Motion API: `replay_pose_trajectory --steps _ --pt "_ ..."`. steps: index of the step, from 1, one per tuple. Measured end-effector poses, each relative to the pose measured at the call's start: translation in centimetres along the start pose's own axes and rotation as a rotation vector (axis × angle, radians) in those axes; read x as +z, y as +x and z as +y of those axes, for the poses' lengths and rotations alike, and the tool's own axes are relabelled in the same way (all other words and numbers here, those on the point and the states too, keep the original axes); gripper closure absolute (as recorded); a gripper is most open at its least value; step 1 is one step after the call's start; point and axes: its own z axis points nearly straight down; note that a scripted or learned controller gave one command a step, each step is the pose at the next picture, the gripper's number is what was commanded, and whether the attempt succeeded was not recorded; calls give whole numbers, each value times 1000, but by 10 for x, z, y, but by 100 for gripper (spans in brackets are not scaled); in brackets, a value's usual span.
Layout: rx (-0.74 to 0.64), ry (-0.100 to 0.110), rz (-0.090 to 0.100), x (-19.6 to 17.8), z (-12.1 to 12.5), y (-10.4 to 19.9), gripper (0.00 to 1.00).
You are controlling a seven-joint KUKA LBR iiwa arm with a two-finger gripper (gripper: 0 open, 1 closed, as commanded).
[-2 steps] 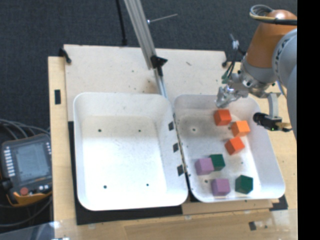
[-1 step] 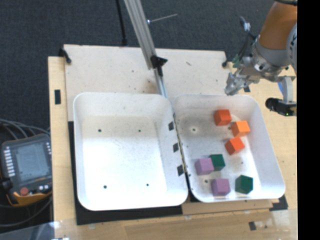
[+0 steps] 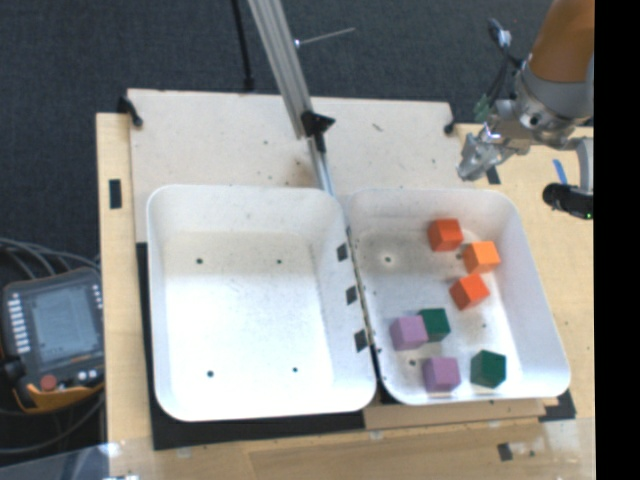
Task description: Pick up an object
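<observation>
Mostly matte cubes (image 3: 446,234) in glossy bin (image 3: 535,268)

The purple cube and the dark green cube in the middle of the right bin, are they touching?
Touching. In the camera view the purple cube sits against the green cube with no white bin floor between them.

Blocks (image 3: 450,303) crowded (right bin (image 3: 535,268))

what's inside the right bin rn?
Right bin holds three orange blocks, two purple blocks and two green blocks. None is covered; one purple touches a green.
</observation>
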Motion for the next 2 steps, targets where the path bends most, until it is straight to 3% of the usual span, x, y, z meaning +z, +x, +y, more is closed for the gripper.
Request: replay_pose_trajectory --steps 2 --pt "4 4 1 8 -61 78 100"
